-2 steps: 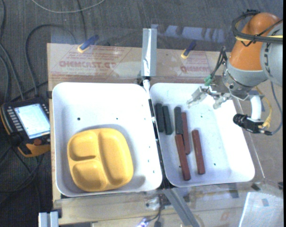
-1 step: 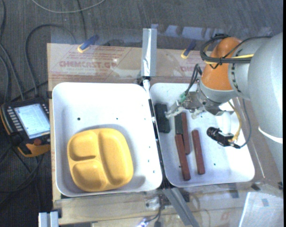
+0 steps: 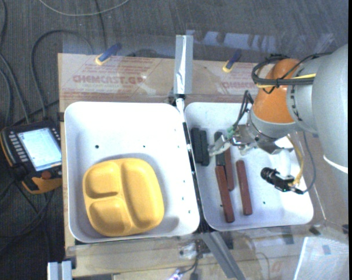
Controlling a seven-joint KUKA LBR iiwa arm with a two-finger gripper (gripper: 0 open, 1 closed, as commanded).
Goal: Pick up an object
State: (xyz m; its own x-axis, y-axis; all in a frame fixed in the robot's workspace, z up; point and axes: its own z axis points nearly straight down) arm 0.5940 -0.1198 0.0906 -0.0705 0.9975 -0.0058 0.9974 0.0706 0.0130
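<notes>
In the right bin (image 3: 292,214) my gripper (image 3: 222,143) hangs low over the bin's left part. It sits just right of a black oblong block (image 3: 199,146) that lies along the bin's left wall. Three reddish-brown sticks lie lengthwise just below the gripper: a long one (image 3: 225,200), a shorter one (image 3: 229,174) close under the gripper, and one to the right (image 3: 243,187). The upper ends of the sticks reach up to the gripper, and nothing is lifted off the floor of the bin.
The left bin (image 3: 83,121) holds a yellow divided plate (image 3: 124,196) in its lower half. A metal post (image 3: 183,69) stands at the back between the bins. A handheld pendant (image 3: 35,149) lies off the bench at left.
</notes>
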